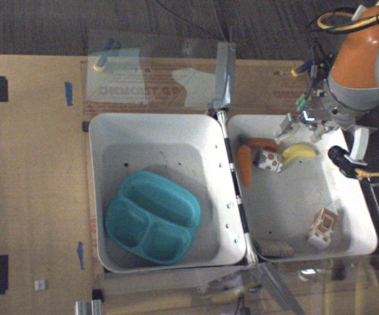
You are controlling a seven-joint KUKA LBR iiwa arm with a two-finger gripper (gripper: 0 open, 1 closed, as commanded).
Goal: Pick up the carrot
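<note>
The carrot (244,165) is orange with a green stem end. It lies along the left wall of the right bin (347,245), pointing toward the front. My gripper (303,127) hangs over the back of that bin, above a yellow banana (299,153) and roughly a hand's width right of the carrot. Its fingers stand apart, open, with nothing between them.
A red pepper-like piece (263,143) and a small white and red toy (271,161) lie just right of the carrot's top. A small carton (324,226) and a brownish item (278,248) sit near the front. The left bin (111,133) holds a teal divided plate (153,216).
</note>
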